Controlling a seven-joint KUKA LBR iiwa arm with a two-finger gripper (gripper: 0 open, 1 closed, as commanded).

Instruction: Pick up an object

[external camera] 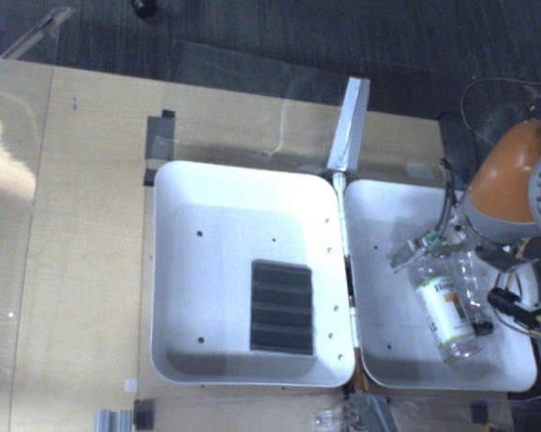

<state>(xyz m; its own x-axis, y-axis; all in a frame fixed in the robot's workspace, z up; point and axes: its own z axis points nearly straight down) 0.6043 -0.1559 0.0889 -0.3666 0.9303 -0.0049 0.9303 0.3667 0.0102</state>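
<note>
A clear plastic bottle (443, 308) with a pale label lies on its side in the right bin (377, 337), slanting from upper left to lower right. My gripper (425, 245) hangs over the bottle's upper end, low in that bin and very close to the bottle; whether it touches is unclear. Behind it the grey arm with its orange band (507, 175) reaches in from the right. In the left bin (187, 250), a black ribbed rectangular block (282, 306) lies flat near the lower middle, well away from the gripper.
A grey metal bar (351, 123) stands upright at the back where the two bins meet. A black clamp (161, 135) sits at the left bin's back left corner. Cables (516, 312) trail over the right bin's right rim. Wooden bench (68, 268) extends to the left.
</note>
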